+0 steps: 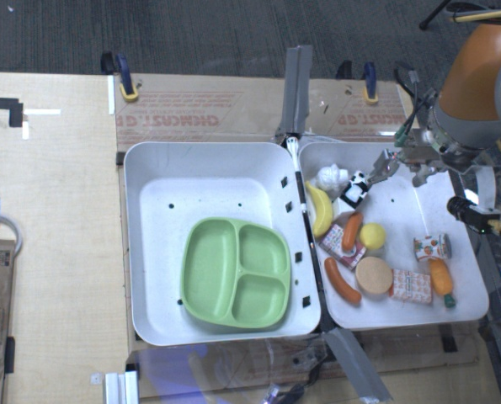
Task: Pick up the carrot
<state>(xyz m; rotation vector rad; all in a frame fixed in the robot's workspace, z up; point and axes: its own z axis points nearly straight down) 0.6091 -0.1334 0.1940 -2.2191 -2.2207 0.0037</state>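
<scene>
Two white bins side by side: left bin [149,183] has a green divided plate [236,272] at its 5 o'clock, likely the drop spot; right bin [465,297] holds the food jumble. Arm [477,74] reaches in at 2 o'clock of that bin, gripper [399,163] over its top edge, can't tell its state, nothing visibly held. Carrot [440,278] sits at 4 o'clock by the right wall: short, orange, green tip pointing down, touching a small carton [431,247] above it. Approach not begun, prob.
</scene>
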